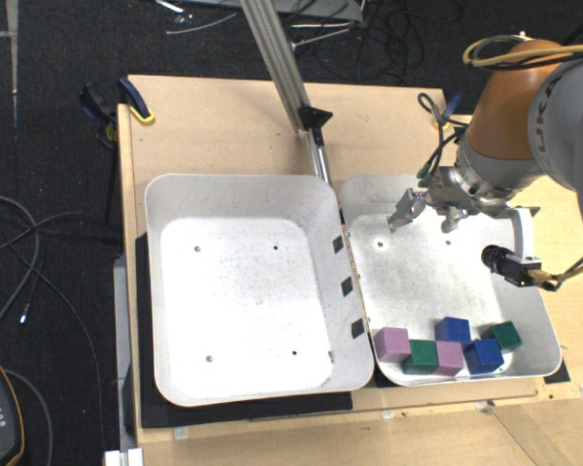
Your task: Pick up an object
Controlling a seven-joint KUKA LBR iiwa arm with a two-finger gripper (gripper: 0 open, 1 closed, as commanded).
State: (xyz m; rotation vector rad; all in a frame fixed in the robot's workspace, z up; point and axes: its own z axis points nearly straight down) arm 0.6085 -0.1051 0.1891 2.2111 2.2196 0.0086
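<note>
Wooden bench (233,124) bearing two white bins; right bin (437,280) holding clustered blocks (447,348) at its near edge. Gripper (429,214) hovering well apart above the far end, fingers spread, nothing between. Pick not yet begun: descent, grasp, lift all left.

Two shallow white bins, the left bin (175,202) and the right bin (369,197), sit side by side on a tan bench (223,115). A metal pole (277,51) slants overhead; black cables (39,250) trail across the dark floor.
</note>
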